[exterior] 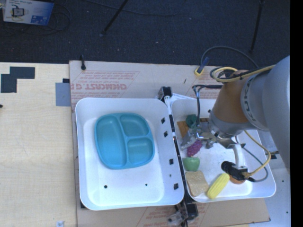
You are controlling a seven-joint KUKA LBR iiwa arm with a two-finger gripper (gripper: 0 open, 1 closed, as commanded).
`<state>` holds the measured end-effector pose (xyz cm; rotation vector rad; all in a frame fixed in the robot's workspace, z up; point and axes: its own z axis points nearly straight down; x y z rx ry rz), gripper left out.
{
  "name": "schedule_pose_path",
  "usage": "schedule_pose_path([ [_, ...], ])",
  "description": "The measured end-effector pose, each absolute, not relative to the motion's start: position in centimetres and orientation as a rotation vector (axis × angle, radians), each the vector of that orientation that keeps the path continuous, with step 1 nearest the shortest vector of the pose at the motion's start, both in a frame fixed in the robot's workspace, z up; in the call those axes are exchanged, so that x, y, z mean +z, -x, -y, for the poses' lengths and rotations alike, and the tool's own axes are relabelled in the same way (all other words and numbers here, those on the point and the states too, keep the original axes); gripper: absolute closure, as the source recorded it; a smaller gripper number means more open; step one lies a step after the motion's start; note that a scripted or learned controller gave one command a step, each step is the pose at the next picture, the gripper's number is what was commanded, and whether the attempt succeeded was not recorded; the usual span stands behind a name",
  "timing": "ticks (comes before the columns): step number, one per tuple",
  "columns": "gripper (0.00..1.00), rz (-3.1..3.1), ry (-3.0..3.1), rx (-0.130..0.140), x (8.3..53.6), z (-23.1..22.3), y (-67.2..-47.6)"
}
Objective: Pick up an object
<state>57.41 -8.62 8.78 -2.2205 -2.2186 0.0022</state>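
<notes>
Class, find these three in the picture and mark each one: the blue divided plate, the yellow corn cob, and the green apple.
blue divided plate (124, 140): camera view, left bin, point on its central ridge.
yellow corn cob (218, 185): camera view, right bin, point on mid-cob.
green apple (191, 163): camera view, right bin, point on its top.

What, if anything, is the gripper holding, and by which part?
It cannot be told: the gripper is down at the purple item in the right bin, but any hold is unclear.

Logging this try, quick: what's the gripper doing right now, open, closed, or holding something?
Gripper: cannot be told; it is low in the right bin, just over the purple grapes, with nothing seen held.
</notes>
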Motion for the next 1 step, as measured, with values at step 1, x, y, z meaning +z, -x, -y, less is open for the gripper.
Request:
schedule_pose_path([
  [1,1.0,2.216,2.22,0.002,9.79,8.65,-57.43],
])
